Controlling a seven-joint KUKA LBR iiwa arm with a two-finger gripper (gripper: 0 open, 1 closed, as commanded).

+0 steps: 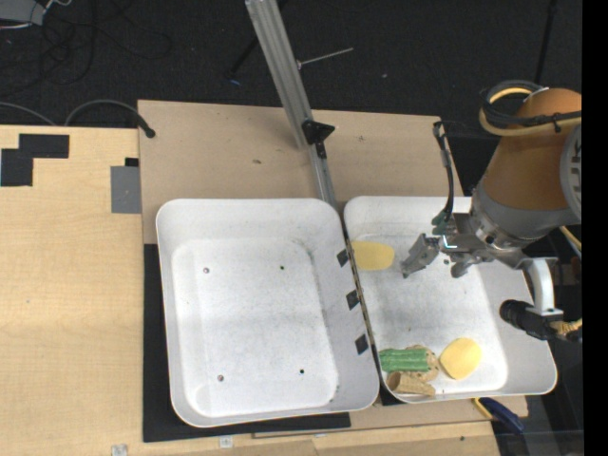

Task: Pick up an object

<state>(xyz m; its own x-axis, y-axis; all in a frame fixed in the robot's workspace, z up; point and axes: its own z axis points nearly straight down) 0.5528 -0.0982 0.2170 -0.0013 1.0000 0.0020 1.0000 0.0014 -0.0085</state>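
From the camera view above the worktop (85, 283), my hand (439, 256) hangs over the upper part of the right bin (532, 373), reaching in from three o'clock, and the two fingers (418, 255) look spread apart with nothing between them, so I take it as released and carrying nothing. The nearest candidate is the yellow piece (372, 256), which lies at nine o'clock from my hand, just beside the left fingertip but apart from it, and close against the divider where the two bins meet. Its long axis seems to run from nine to three o'clock, roughly in line with my reach, so I judge the fingers would have to close across it from twelve and six. Down at six o'clock from my hand, near the bin's lower edge, sit a rounder yellow object (462, 358), a green object (405, 359) and a tan object (412, 382) below it, huddled together and touching. The left bin (180, 221) lies well away at nine o'clock. My wrist and the cables around it hide part of the bin's right side, the height of my hand over the floor of the bin is hard to read, and the clustered things are too small to name.
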